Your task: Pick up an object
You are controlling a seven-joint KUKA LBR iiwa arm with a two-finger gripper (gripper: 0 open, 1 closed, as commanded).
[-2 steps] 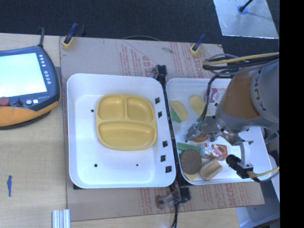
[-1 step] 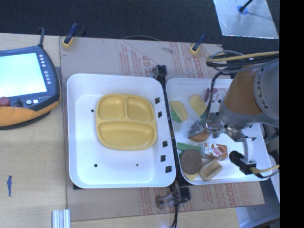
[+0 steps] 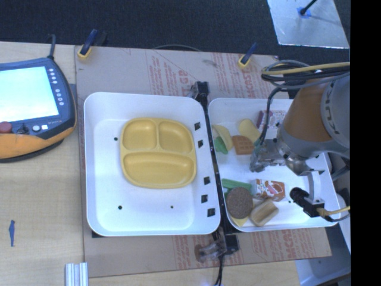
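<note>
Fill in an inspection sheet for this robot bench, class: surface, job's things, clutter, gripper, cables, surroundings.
Surface: cardboard sheet on a wooden bench, bearing left bin and right bin.
Job's things: toy foods in the right bin, among them a brown patty, a bun and a snack packet.
Clutter: yellow divided tray in the left bin.
Gripper: gripper low over the right bin's middle.
Cables: black and yellow cables above the arm.
Surroundings: control tablet at the left.

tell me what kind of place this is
Likely a robotics lab test bench: a teach pendant beside two white bins, toy food such as a burger patty, and clamps holding cardboard down.
</note>
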